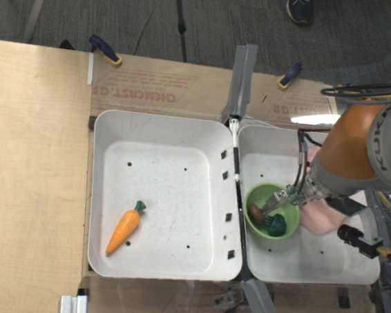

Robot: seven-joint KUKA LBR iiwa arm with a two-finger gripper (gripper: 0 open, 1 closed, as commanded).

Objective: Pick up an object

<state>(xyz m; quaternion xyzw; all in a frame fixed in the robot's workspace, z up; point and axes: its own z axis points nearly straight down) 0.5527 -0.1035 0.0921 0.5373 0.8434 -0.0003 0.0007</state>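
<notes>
The gripper [279, 203] reaches down into a green bowl [271, 211] in the right bin [309, 268], its tip at or just above the bowl's contents; whether it is spread wide, narrowed or closed on anything cannot be told from this slanted overhead view. The grey arm, orange band above the wrist, comes in from the right and hides the far right part of that bin. Inside the bowl lie a dark teal object [278, 225] on the near side and a brownish one [256, 211] toward the left wall, the two close together. A pale pink item [320, 215] sits just to the right of the bowl, partly under the arm. In the left bin [163, 131] a toy carrot [125, 228] lies alone toward the near left, well apart from everything else.

Judged from this, the step in hand is a descent onto something in the bowl. To do it well, the tip should settle on one object rather than straddle both, and come down clear of the bowl's rim, since a light bowl will likely slide or tip if a finger catches its wall. A straight vertical lift would then show whether the grasp took, or whether the bowl came up with it.
</notes>
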